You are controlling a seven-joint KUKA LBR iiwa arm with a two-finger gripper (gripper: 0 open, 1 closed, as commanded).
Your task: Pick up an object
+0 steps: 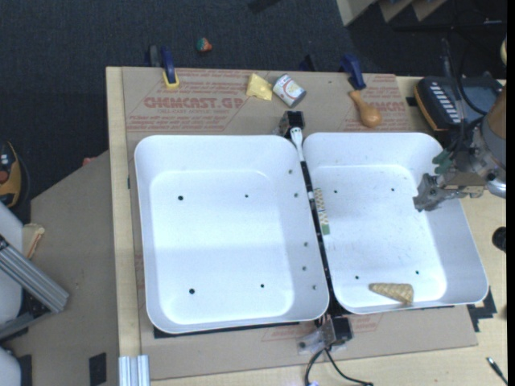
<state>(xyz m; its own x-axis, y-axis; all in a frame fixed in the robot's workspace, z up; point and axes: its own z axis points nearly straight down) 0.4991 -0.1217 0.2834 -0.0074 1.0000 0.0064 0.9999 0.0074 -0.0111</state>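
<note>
Nearest, a tan cone-shaped object (391, 293) lies at the right bin's (366, 155) near edge. Above that bin's right side hangs the gripper (426, 200), its fingers' state impossible to tell.

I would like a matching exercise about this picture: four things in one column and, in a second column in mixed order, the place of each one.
Things:
1. tan cone-shaped object
2. yellow wedge
3. gripper
4. small white box

Places:
A. over the right edge of the right bin
B. on the board behind the bins, left of the small white box
C. inside the right bin, near its front edge
D. on the board behind the bins, right of the yellow wedge

Pairs: 1-C, 2-B, 3-A, 4-D
</note>
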